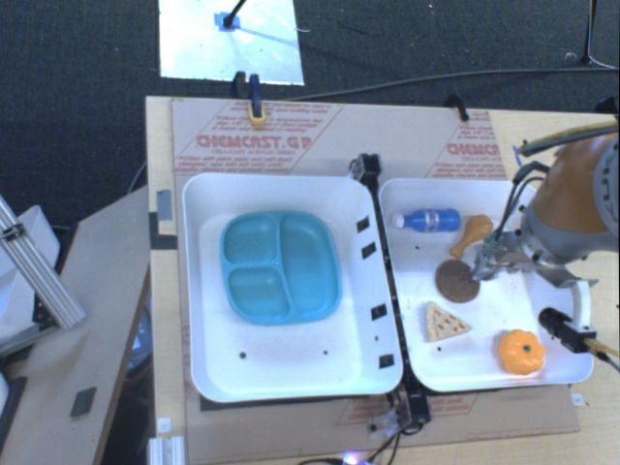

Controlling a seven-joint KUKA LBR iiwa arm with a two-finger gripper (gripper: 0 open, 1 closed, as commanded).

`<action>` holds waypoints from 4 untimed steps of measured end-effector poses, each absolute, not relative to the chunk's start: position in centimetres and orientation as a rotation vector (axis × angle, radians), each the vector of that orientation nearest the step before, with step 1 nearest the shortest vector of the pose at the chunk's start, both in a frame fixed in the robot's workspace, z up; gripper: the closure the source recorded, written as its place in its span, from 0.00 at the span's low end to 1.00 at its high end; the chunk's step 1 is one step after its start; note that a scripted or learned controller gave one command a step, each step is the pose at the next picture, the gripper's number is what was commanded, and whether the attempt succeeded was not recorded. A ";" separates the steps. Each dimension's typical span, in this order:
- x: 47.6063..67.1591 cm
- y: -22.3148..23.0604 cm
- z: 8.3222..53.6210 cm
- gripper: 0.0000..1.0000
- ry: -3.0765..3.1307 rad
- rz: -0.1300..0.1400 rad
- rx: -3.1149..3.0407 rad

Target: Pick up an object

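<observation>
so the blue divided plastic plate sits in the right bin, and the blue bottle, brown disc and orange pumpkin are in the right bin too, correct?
Not quite. In the camera view the blue divided plastic plate lies in the left white bin. The blue bottle, brown disc and orange pumpkin are in the right white bin.

Tool (481,264) beside brown disc (456,281)

Arm (581,197) cut off at right edge; claw (487,260) fingers too small to tell.
</observation>
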State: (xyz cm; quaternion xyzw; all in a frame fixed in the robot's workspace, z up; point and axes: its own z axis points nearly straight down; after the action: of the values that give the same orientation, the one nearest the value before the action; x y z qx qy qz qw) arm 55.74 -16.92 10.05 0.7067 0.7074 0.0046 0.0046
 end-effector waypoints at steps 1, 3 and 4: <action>56.0 -17.0 14.4 1.00 2.223 0.004 2.213; 56.7 -16.9 25.2 1.00 2.222 0.007 2.210; 56.3 -11.6 25.7 1.00 2.231 0.004 2.210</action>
State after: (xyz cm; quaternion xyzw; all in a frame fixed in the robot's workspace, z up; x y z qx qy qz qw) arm 56.29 -11.64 25.71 0.7038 0.7104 0.0013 0.0007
